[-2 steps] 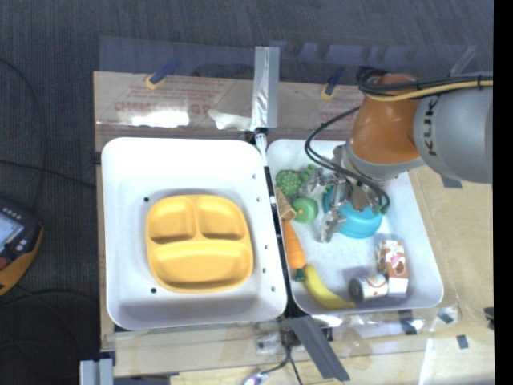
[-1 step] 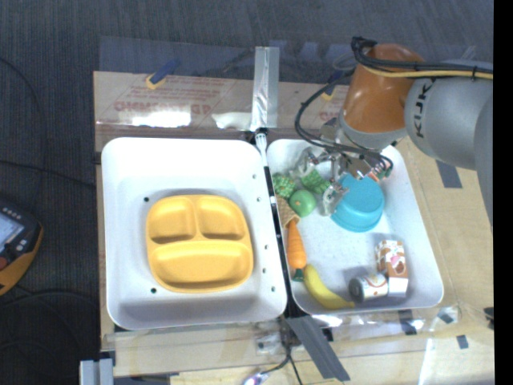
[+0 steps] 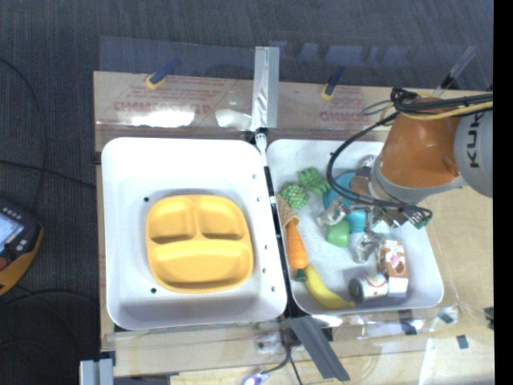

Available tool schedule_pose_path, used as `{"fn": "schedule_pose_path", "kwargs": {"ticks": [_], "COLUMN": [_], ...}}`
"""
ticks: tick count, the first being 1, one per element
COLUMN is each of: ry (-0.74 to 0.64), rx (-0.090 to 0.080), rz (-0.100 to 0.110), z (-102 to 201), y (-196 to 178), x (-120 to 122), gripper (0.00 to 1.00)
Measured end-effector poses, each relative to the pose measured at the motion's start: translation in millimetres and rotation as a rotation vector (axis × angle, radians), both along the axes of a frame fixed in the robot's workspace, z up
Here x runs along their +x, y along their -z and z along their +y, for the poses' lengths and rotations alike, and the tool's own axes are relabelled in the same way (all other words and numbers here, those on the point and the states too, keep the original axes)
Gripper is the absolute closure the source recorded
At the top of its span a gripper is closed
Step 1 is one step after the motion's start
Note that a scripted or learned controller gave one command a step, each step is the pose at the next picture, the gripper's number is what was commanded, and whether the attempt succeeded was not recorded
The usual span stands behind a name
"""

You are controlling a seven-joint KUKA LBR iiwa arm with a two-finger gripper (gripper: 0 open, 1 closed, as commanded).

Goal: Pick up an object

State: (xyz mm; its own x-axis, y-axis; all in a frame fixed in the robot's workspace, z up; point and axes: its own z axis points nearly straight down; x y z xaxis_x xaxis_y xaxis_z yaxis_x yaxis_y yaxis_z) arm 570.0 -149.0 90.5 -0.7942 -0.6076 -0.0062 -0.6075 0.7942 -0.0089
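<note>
White plastic, twice over: left bin point(image 3: 120, 215) and right bin point(image 3: 425, 283) side by side on the bench, inner rims touching along the middle.

Grey arm with orange band point(image 3: 421, 151) reaching in over the right bin's far right corner, black cables looping off its near side.

Yellow compartment tray point(image 3: 199, 241) flat at the centre of the left bin, two small sections toward the far edge, one long section toward the near edge.

Gripper point(image 3: 362, 219) low over the middle of the right bin, among the toys; cannot tell how the jaws stand, and nothing plainly seen caught between them.

Yellow banana point(image 3: 323, 289) by the right bin's near edge, curved, its far tip touching the carrot.

Orange carrot point(image 3: 296, 245) along the right bin's left wall, green top pointing toward the far edge.

Small carton point(image 3: 393, 265) with red and white print near the right bin's near right corner, upright or slightly tilted.

Green bumpy toys point(image 3: 303, 186) near the far left corner of the right bin, two lumps just beside each other.

Green rounded piece point(image 3: 339, 233) at the bin's middle, just beside the gripper.

Small dark can point(image 3: 367, 287) on its side at the near edge, between banana and carton.
</note>
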Motion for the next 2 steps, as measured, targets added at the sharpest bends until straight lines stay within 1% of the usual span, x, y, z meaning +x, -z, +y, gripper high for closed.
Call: {"fn": "schedule_pose_path", "kwargs": {"ticks": [1, 2], "ry": [-0.089, -0.121], "rx": [-0.003, -0.002], "rz": [-0.003, -0.003], "z": [20, 42], "y": [0, 0], "x": [8, 28], "gripper": [0.00, 0.00]}}
